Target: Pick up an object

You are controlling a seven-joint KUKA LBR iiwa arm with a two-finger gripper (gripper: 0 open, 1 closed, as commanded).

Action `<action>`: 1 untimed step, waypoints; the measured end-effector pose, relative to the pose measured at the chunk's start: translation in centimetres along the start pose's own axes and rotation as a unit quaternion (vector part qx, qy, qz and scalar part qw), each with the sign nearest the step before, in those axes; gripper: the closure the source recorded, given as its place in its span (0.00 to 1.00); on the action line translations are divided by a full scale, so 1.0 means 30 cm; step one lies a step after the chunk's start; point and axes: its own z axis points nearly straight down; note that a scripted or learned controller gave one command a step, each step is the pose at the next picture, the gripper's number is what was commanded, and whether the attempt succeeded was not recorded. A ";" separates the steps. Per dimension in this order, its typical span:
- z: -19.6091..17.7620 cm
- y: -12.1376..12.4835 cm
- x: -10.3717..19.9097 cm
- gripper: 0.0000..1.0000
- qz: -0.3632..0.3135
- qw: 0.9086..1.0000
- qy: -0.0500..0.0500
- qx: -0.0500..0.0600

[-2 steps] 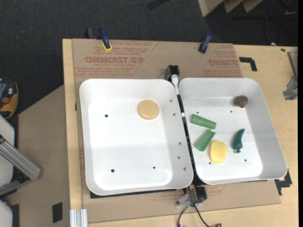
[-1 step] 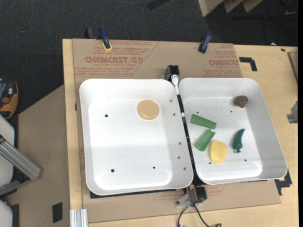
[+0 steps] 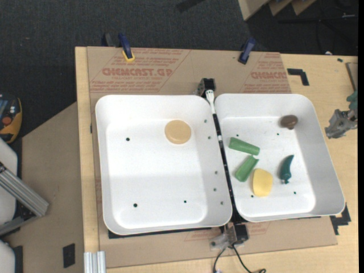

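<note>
Two shallow white bins are sitting side by side on a tabletop [image 3: 170, 67] covered with brown cardboard. The left bin [image 3: 114, 181] is holding a single round tan disc [image 3: 178, 132], lying flat toward its far right part, well apart from the walls. The right bin [image 3: 318, 175] is holding five things. A small brown lump [image 3: 289, 121] is resting near the far right corner. A green cylinder [image 3: 244, 147] is lying on its side near the left wall, and a second green cylinder [image 3: 245, 168] is lying just nearer than it, slanted, with its near end close to the yellow lemon [image 3: 262, 182]. The lemon is sitting toward the near middle of the bin. A dark teal pepper-shaped piece [image 3: 286, 168] is lying just to the right of the lemon, apart from it.

At the right edge of the view, beyond the right bin's wall, the grey gripper [image 3: 341, 124] is hanging over the bare cardboard, well apart from every object in the bins. Nothing is showing between its parts, though whether it is released or clenched cannot be told from here.

Two blue clamps [image 3: 125, 47] are pinching the cardboard along the far edge.
</note>
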 end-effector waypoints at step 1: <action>-0.106 0.001 0.240 1.00 0.001 1.000 0.000 0.000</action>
